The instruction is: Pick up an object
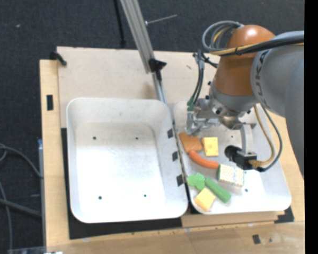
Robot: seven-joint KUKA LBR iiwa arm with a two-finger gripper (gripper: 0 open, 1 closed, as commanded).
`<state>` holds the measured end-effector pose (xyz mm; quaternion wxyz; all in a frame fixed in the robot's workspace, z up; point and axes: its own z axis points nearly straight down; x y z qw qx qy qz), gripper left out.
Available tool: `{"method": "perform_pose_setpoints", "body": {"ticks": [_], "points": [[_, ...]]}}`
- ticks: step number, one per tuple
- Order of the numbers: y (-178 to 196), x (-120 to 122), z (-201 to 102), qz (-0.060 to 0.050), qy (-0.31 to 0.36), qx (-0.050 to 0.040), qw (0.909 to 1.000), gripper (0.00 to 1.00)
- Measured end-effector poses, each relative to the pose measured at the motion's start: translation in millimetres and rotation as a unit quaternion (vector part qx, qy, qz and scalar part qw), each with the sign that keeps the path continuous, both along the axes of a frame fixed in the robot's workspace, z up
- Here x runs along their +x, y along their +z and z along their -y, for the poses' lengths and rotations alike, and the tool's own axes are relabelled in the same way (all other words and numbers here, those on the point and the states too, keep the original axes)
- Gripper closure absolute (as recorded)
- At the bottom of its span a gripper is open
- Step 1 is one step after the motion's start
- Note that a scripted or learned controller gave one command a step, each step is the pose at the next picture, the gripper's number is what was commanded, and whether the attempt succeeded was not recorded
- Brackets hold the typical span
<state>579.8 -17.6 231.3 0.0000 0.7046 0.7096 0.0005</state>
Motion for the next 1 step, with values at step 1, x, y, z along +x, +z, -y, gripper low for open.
{"method": "perform_pose_setpoints", "body": {"ticks": [1], "points": [[13.3, 3.3, -47.5, 0.001, 0.0, 0.0006, 1.0, 1.0]]}}
